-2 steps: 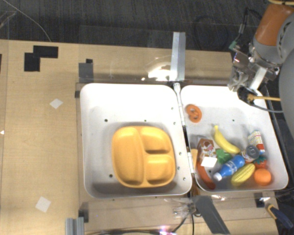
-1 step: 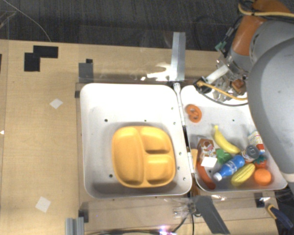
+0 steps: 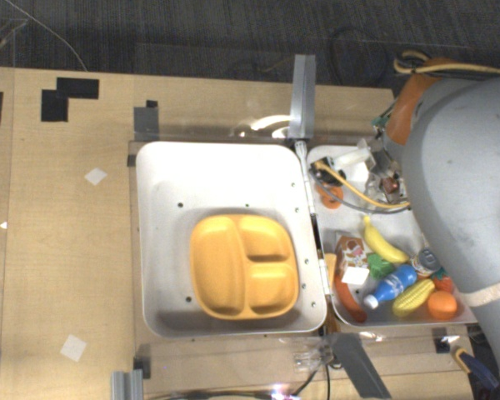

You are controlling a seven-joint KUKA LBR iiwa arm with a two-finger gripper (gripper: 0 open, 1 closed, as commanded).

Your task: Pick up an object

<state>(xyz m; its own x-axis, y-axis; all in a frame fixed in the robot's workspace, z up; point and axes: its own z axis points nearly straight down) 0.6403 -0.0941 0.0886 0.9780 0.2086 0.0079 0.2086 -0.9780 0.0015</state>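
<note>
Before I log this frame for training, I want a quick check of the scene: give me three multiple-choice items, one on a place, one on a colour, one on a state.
1. Where does the divided plate lie?
A. In the left bin
B. In the right bin
C. On the bare bench

2. What colour is the bottle in the right bin?
A. Red
B. Blue
C. Black

3. How does the plate lie?
A. Flat, open side up
B. Upside down
C. Propped on its edge

Answers: 1 A, the yellow plate rests on the left bin's white floor. 2 B, the bottle's body is blue with a white cap, lying beside the banana. 3 A, its compartments face the camera.
</note>
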